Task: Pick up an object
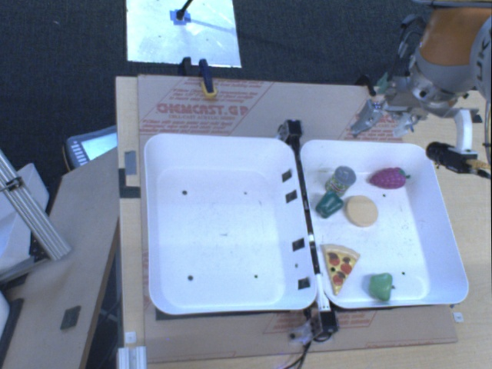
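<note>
The fingers (369,118) look spread apart to me, with nothing between them. They belong to the two-finger gripper (388,121), which hangs over the far rim of the right-hand shallow white plastic bin (444,214). Above it I see the arm's orange band.

Everything I could pick lies in that bin, on the camera's side of the fingers and well apart from them. Closest to them is a small round can with a grey lid (340,179), just inside the bin and a little to their left in the view. A magenta berry-shaped toy (388,177) sits almost straight in front of them, beside the can but not touching it.

Further from the fingers, a dark green toy piece (329,204) lies just under the can. I cannot tell if the two touch. A flat tan round disc (361,211) lies right beside the green piece.

Farthest from the fingers, near the front rim, are a toy pizza slice with red dots (340,264) and a bright green pepper-like toy (380,285).

The left-hand shallow white plastic bin (223,221) lies well to the fingers' left in the view. Both bins rest on a brown cardboard sheet with red print (231,98).
</note>
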You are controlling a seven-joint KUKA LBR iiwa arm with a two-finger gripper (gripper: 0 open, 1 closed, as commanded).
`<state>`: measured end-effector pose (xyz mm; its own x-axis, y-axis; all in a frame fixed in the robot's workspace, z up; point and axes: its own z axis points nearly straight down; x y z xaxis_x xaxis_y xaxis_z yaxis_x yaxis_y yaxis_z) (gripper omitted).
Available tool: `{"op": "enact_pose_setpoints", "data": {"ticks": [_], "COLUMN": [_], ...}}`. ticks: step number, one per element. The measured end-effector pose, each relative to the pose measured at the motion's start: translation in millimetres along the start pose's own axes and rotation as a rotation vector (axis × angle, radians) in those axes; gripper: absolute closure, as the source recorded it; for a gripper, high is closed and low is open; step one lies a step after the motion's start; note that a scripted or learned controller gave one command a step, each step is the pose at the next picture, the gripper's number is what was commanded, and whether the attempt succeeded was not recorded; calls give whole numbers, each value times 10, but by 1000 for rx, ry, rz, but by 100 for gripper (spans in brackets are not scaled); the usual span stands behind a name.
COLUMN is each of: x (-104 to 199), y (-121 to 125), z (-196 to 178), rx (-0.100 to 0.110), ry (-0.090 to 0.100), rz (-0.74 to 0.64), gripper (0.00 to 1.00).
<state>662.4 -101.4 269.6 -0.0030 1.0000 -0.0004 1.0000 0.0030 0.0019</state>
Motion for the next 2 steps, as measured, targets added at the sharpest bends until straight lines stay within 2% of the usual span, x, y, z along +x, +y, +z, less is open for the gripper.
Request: {"op": "enact_pose_setpoints", "data": {"ticks": [1, 2], "x": [-97, -465], "y": [41, -339], "z": [-1469, -2647], "rx": [-19, -15], "ry": [-4, -5], "rz": [-3, 5], "gripper": [0, 0]}}
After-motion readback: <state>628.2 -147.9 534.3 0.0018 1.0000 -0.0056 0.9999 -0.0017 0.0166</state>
